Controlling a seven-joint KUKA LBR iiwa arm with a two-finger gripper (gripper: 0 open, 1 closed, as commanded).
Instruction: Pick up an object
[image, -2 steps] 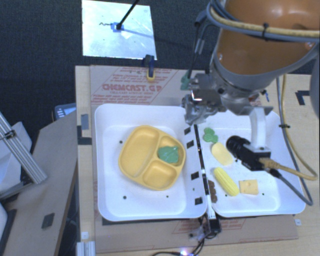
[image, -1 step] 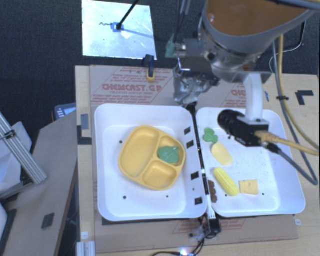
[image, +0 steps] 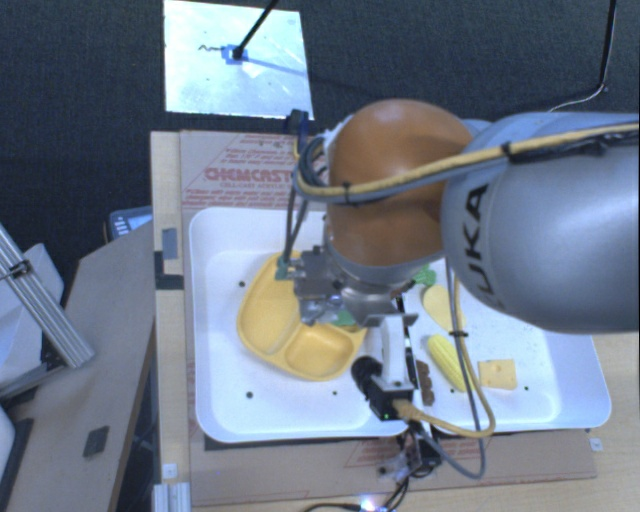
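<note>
A dark carpeted floor lies beyond the bench, with a shiny metal plate (image: 237, 58) lying on it at the far side, and a brown board printed in red letters sits under the white bin (image: 225, 400) that takes up the middle of the camera view. The arm (image: 540, 220) reaches in from the right and its orange band (image: 400, 180) hangs over the bin's centre, so the wrist hides much of what lies below. The gripper (image: 335, 305) is low, at the right edge of a yellow divided tray (image: 290, 330) that rests flat in the bin's left half; whether its fingers are apart or together cannot be told, since the wrist housing covers them. A scrap of something green (image: 428, 275) peeks out just to the right of the wrist. Further right in the same bin lie a yellow banana-like piece (image: 440, 305), a corn cob (image: 450, 362) and a yellow cheese block (image: 497, 374), loose and apart from one another, probably scattered so that any one can be taken alone. Judging by where the gripper stands, the tray's near rim or the green thing beside it is the likely target, though nothing can be seen held. Cables loop from the wrist over the bin's near wall
</note>
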